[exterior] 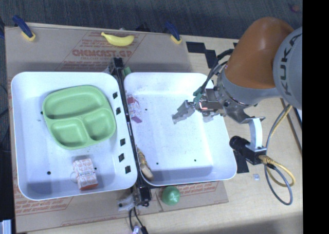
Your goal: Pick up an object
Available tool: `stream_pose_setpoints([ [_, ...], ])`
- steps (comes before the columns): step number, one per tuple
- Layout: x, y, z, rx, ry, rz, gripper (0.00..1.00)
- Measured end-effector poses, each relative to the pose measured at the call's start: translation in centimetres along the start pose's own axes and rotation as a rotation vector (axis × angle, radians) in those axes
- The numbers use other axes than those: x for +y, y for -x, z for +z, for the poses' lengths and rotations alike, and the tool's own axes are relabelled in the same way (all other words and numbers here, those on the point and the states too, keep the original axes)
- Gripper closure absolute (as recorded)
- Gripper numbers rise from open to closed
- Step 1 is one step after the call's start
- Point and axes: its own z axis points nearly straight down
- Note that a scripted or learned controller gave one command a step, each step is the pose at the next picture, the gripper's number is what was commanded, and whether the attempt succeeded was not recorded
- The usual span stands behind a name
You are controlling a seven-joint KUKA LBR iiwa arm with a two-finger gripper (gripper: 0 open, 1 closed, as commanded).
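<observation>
- The gripper (181,113) hangs over the right bin (177,174), toward its upper right part; whether it is released or clenched I cannot tell, and nothing shows between its tips.
- Things that could be picked up lie elsewhere — a small red-and-white packet (85,173) in the left bin (20,140), near the front edge, just below a green divided plate (78,115) that takes up the bin's middle.
- A red-and-white scrap (133,107) lies at the left wall of the right bin, near the divider between the two bins, well apart from the gripper.
- A small tan thing (143,166) rests in the front-left corner of the right bin; too small to tell what it is.
- A green ball (171,195) sits on the cardboard (82,50) just in front of the right bin, outside it.
- A yellow banana (117,38) lies on the cardboard behind the bins.
- The arm (257,63) — grey with an orange band — reaches in from the right.
</observation>
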Motion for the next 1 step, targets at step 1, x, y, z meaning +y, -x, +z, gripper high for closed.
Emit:
stream_pose_setpoints([
  [1, -2.61, 6.97, 6.99, -0.002, 0.0, 0.001, 0.0],
])
